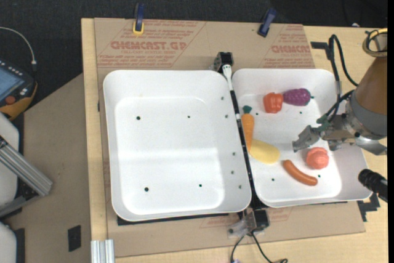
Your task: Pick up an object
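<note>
Left bin (123, 86) holds no items; all objs sit in the right bin (320, 77). Carrot (247, 127) lies at the divider, yellow piece (265, 151) beside it, sausage (300, 172) lower right. Gripper (317, 140) hangs centre-right of frame, just above the pink-red toy (317, 158); finger state can't be told. Risk, as a guess: the toy looks rounded and may squirt out sideways, or the approach nudges the sausage.

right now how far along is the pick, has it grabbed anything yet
Done: the gripper is down in the right bin, above the pink-red round toy. In hand: nothing visibly held between its fingers. Left: closing on an object and lifting it; the toy, sausage and lemon all lie in the bin.
</note>
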`<action>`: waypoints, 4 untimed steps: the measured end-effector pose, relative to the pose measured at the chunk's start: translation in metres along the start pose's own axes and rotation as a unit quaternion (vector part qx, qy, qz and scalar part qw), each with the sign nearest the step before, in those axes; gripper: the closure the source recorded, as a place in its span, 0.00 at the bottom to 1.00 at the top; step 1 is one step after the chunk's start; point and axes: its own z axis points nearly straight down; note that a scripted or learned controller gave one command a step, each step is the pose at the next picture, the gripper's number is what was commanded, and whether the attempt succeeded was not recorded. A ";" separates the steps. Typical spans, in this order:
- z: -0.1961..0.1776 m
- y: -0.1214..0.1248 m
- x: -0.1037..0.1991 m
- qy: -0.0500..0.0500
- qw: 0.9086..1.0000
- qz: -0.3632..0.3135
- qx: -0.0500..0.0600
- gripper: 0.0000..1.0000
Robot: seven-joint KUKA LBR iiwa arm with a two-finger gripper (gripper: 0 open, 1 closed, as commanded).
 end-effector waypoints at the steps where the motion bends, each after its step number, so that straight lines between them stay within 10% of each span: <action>1: 0.121 -0.001 -0.002 0.002 1.000 0.000 0.003 0.00; 2: 0.106 0.000 -0.002 0.001 1.000 -0.001 0.001 1.00; 4: -0.029 0.000 0.174 0.003 1.000 -0.006 -0.001 1.00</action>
